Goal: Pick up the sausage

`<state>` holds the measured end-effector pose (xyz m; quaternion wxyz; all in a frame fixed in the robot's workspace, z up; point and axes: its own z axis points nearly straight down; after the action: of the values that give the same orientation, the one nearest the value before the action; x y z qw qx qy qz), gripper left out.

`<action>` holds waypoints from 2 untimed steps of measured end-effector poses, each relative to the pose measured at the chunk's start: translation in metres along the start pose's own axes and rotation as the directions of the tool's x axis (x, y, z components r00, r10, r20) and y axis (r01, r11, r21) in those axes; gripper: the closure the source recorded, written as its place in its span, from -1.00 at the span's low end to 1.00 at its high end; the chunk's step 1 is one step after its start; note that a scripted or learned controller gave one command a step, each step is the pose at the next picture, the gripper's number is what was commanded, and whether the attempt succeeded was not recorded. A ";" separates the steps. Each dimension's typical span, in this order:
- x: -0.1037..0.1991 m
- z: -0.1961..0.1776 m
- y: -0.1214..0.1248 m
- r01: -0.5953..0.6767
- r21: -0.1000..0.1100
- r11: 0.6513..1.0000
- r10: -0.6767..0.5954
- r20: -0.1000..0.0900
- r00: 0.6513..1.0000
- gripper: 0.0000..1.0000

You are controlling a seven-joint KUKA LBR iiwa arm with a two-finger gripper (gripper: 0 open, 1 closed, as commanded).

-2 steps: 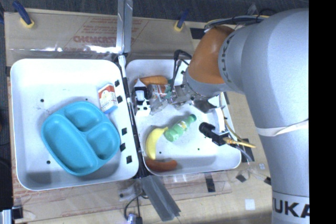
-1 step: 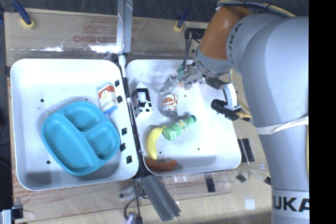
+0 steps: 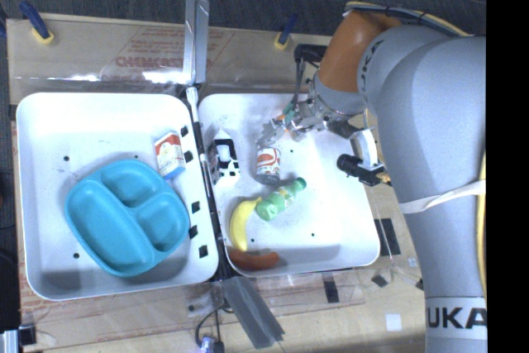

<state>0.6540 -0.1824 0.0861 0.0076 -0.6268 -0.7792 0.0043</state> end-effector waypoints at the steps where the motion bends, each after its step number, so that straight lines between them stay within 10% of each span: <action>1: 0.073 -0.003 -0.026 0.040 -0.011 0.999 -0.040 0.011 0.999 -1.00; 2: 0.074 -0.010 -0.026 0.044 -0.008 0.999 -0.044 0.007 0.999 1.00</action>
<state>0.6131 -0.1153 0.0967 0.0023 -0.6093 -0.7929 0.0033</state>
